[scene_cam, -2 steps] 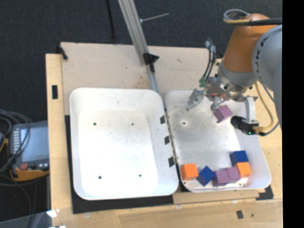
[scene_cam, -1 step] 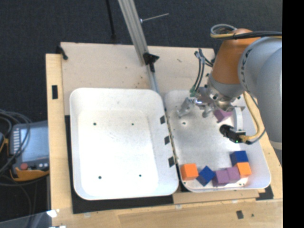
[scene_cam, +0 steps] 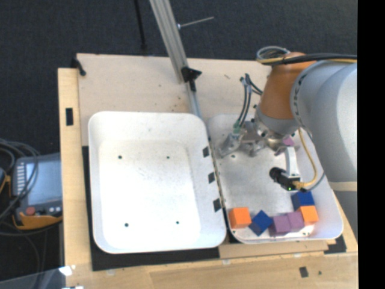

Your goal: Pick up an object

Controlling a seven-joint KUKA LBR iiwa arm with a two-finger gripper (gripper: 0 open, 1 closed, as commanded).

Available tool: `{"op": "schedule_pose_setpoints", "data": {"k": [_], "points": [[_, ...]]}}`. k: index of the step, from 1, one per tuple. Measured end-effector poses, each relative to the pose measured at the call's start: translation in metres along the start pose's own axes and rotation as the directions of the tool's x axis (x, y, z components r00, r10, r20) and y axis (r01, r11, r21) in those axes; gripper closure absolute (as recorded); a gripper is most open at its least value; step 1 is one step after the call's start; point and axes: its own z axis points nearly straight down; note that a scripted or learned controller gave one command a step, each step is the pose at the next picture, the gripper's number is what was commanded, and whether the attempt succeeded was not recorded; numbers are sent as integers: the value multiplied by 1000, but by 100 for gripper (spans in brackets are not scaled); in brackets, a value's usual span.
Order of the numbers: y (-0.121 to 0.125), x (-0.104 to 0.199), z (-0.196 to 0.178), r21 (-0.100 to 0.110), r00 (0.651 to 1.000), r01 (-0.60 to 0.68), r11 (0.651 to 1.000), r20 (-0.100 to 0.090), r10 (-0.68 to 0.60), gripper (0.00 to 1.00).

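The gripper [scene_cam: 231, 143] hangs low in the right bin [scene_cam: 252, 179], near its far left wall; whether it is parted or closed cannot be told; the blocks [scene_cam: 274, 218] crowd the near rim, well apart from it; bare floor lies between.

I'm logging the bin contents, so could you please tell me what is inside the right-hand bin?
The right bin holds blocks along its near edge: two orange, two blue and two purple. The arm covers the far right part.
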Motion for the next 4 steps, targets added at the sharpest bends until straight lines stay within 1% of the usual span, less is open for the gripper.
{"op": "schedule_pose_setpoints", "data": {"k": [1, 2, 3, 4], "points": [[1, 0, -12, -5, 1000, -5, 1000, -2, 5, 100], [0, 0, -76, -6, 1000, 0, 1000, -1, 0, 100], [7, -4, -140, -7, 1000, 3, 1000, -1, -3, 100], [8, -6, -169, -4, 1000, 5, 1000, -2, -5, 100]]}}
